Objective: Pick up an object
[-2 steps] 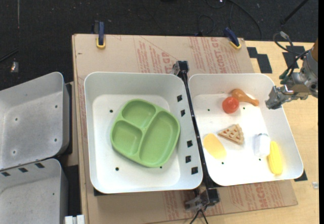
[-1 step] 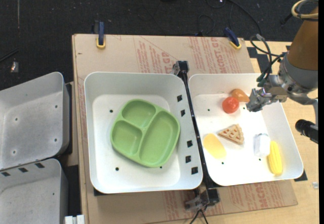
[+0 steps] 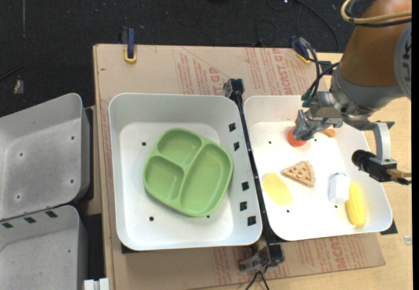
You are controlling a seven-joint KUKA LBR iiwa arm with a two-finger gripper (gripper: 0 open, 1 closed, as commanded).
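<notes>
Both bins (image 3: 124,151) are plain white. The divided tray (image 3: 188,171) is a solid light green. Over in the right bin: a pale yellow oval piece (image 3: 277,189), a brighter yellow corn cob (image 3: 356,205), a tan waffle wedge (image 3: 299,173) with a reddish grid pattern, a small white block (image 3: 338,186), and a red-orange thing (image 3: 298,139). The bench (image 3: 196,72) is tan board with faded red print.

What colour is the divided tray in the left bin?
Light green tray, seen in the camera view.

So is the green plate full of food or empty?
Empty. The green plate lies flat in the left bin, and all three compartments show bare green.
</notes>
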